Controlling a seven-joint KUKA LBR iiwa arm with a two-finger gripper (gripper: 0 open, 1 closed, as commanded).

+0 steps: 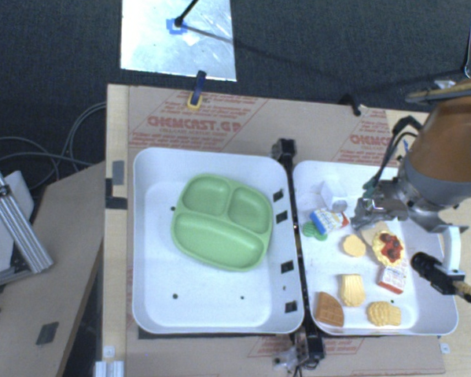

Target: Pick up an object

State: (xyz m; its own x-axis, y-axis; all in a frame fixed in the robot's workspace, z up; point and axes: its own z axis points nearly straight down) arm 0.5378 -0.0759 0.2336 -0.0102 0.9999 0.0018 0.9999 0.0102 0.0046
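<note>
We find the gripper (366,211) low over the right bin (433,320), towards its far-left part; whether its fingers are apart or together we cannot tell. Near it lie a blue-and-white packet (326,221), a yellow slice (354,247) and a red-topped pastry (390,247). Nearer sit three tan baked pieces (353,290). The left bin (151,219) holds a green divided tray (222,222).

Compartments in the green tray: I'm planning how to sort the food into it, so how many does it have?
3. The green tray in the left bin has two smaller compartments along its far side, left and right, and one long compartment along its near side.
</note>
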